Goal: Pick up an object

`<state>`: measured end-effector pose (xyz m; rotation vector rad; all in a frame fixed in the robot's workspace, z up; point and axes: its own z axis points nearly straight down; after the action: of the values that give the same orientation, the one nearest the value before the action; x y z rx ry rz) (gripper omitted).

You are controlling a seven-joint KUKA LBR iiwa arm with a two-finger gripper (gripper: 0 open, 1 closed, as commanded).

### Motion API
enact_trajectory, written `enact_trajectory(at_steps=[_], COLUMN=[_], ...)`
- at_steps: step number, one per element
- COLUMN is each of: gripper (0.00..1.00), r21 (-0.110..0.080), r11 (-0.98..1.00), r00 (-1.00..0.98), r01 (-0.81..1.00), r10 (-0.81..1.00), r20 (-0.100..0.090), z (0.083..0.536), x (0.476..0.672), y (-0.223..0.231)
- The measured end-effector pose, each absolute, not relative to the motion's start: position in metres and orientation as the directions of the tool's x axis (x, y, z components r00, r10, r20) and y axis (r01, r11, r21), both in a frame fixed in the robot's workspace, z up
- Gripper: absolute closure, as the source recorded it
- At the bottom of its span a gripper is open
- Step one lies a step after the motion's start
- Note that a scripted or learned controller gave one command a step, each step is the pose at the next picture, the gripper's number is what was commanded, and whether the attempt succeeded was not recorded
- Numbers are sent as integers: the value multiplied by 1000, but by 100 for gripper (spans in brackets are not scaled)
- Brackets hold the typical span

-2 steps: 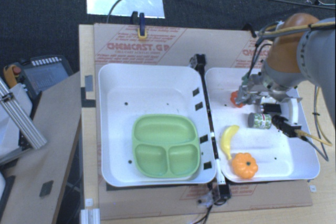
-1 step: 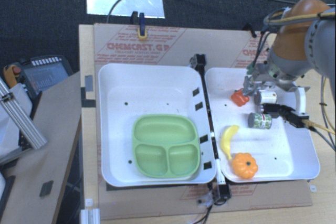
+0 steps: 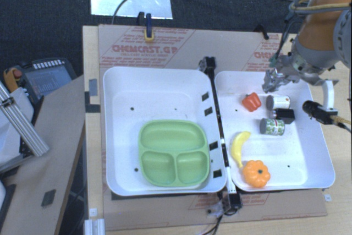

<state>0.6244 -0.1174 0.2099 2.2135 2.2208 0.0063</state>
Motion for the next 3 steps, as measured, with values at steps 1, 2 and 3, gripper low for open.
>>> enact_trajectory(at_steps=[1, 2, 3], gripper=[100, 100, 100], r21=[6, 4, 1], r11=[5, 10, 10], r00=[-5, -10, -10], r01=[1000, 1000, 1000], r10=[1000, 1000, 1000], r20=[-1, 2, 2], z=[252, 253, 239], x=[626, 638, 637], y=[-118, -56, -2])
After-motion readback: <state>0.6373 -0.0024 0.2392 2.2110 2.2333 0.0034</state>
